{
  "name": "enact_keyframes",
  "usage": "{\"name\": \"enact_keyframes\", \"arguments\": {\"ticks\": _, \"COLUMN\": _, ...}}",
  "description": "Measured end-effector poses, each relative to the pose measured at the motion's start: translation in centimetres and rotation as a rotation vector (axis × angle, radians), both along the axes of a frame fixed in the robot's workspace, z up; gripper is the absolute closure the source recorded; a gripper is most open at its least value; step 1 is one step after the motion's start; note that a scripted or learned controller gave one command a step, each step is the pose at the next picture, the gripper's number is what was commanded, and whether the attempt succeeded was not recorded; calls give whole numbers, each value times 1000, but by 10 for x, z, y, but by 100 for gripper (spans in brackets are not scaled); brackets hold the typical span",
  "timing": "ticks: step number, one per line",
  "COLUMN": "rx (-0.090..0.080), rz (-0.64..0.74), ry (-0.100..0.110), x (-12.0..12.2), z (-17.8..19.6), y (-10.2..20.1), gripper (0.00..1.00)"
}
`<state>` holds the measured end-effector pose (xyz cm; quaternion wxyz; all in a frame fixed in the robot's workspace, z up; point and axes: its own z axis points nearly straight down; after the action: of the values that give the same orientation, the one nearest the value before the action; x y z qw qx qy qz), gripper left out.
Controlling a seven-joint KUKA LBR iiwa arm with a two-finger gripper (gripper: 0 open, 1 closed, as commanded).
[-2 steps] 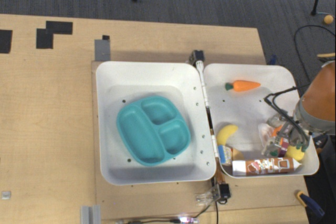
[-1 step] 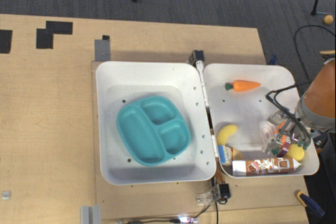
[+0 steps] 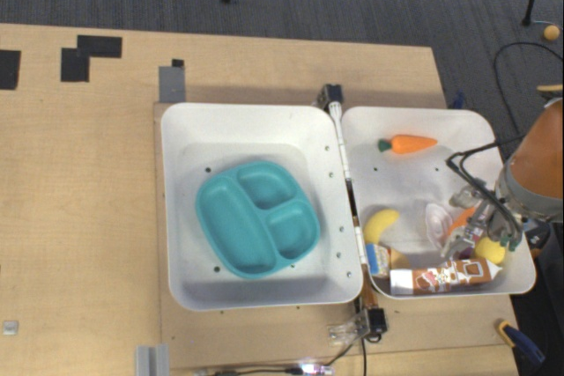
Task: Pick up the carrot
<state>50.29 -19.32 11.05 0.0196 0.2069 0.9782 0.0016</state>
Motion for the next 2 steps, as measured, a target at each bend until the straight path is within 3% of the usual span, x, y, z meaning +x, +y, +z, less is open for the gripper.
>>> {"name": "enact_keyframes", "arguments": {"ticks": 1, "rx": 10, "rz": -235, "ry": 29, "x": 16, "z": -23, "y": 51, "gripper": 0}}
{"name": "enact_keyframes", "arguments": {"ticks": 2, "rx": 6, "rz": -81, "ry": 32, "x": 15, "z": 78, "y": 59, "gripper": 0}}
